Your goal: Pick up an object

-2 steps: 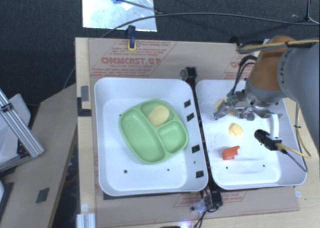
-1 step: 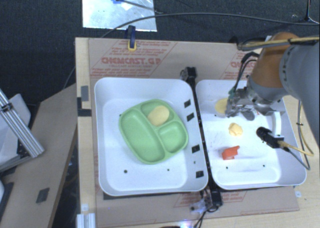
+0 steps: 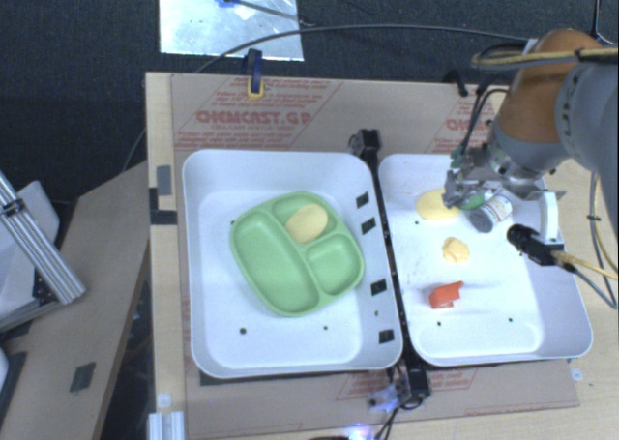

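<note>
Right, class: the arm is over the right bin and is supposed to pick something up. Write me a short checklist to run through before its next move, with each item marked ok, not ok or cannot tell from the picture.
1. Gripper is over the right bin: ok.
2. A candidate lies near it: the pale yellow piece sits just beside the gripper: ok.
3. Something is already held between the fingers: cannot tell.
4. Other pickable things lie apart from each other: the small yellow lump and the red piece do not touch: ok.
5. Left bin's green divided tray with its yellow item is well away from the arm: ok.
</note>
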{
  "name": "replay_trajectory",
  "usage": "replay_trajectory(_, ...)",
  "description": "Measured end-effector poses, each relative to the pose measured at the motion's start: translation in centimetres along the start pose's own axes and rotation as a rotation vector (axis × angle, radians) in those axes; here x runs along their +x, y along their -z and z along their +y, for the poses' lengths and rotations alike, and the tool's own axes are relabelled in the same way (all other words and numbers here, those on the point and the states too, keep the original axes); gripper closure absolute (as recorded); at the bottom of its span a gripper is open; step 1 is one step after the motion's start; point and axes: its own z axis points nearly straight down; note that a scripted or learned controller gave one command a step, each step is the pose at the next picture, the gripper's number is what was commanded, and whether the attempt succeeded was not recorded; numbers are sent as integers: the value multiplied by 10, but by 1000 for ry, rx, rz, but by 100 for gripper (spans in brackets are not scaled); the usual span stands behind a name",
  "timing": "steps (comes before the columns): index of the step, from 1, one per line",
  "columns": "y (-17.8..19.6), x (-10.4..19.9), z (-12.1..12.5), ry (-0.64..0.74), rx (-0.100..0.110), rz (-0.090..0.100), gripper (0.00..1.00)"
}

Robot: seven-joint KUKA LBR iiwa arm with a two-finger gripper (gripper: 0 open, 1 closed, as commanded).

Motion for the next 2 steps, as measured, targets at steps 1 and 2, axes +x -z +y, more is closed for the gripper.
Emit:
replay_trajectory(1, 60, -4, -6, -2, -1, 0, 100)
replay_trajectory(2, 115, -4, -4, 0, -1, 0, 100)
